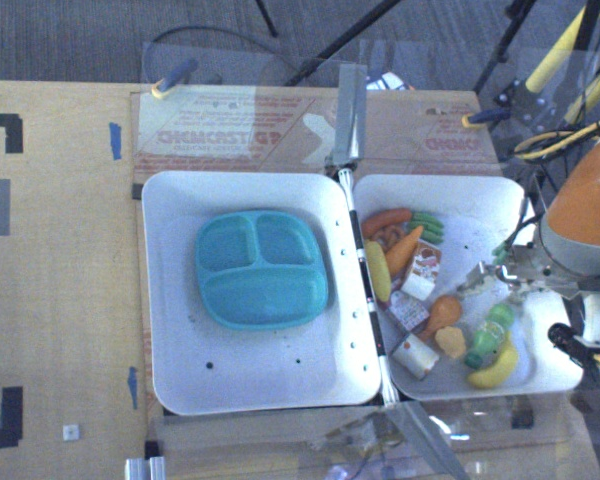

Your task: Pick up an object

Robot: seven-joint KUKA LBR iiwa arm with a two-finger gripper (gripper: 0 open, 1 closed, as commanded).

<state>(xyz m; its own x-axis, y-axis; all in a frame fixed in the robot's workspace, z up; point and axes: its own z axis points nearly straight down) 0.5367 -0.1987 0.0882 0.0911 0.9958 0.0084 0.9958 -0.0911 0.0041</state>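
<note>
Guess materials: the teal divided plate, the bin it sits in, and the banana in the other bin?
Teal divided plate: likely moulded plastic, matte, uniform colour with soft rounded ridges. Left bin: probably thin formed plastic, smooth white, rounded corners, slight sheen. Banana: looks like toy plastic or rubber, evenly bright yellow; too small to be sure.

Light: even and bright, cast from overhead | Shadows: soft, faint within the white bins (170,298) | Glare: mild sheen seen on clear panels at top | Focus: slightly soft throughout, fine detail blurred.
</note>
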